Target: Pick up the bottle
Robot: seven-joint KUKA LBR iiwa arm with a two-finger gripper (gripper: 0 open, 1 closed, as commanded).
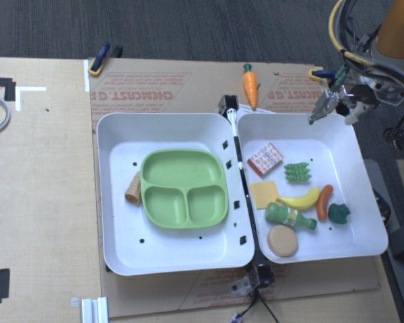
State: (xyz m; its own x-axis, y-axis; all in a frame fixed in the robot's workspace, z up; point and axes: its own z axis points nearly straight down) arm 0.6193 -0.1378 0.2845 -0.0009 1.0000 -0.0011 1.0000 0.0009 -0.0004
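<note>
Colours around the green plate

Right of the plate – green bottle with a yellow band, yellow banana, red-and-white checked box; above it, an orange carrot.

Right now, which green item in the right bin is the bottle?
The green bottle lying on its side below the yellow banana, with a yellow band; the pea pods and broccoli are smaller.

Grey arm reaching in from right, gripper pointing down-left — hovering, nothing between its fingers.
</note>
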